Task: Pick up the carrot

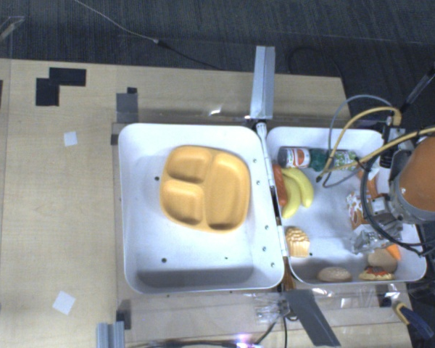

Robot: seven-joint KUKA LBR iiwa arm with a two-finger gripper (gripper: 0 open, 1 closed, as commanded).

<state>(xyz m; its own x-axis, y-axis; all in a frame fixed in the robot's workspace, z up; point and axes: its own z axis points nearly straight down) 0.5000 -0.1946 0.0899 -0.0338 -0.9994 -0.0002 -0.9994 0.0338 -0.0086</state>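
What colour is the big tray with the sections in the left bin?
Yellow-orange: the tray, seen in the camera view.

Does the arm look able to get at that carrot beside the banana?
Probably, though awkwardly: the carrot lies tight between the bin wall and the banana, leaving little room beside it. The arm hangs over the same bin.

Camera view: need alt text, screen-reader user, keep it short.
From the right, a grey arm with an orange band lowers its end effector into the right white bin, which holds bananas, a bottle and other small food items. The left white bin holds a yellow divided tray.
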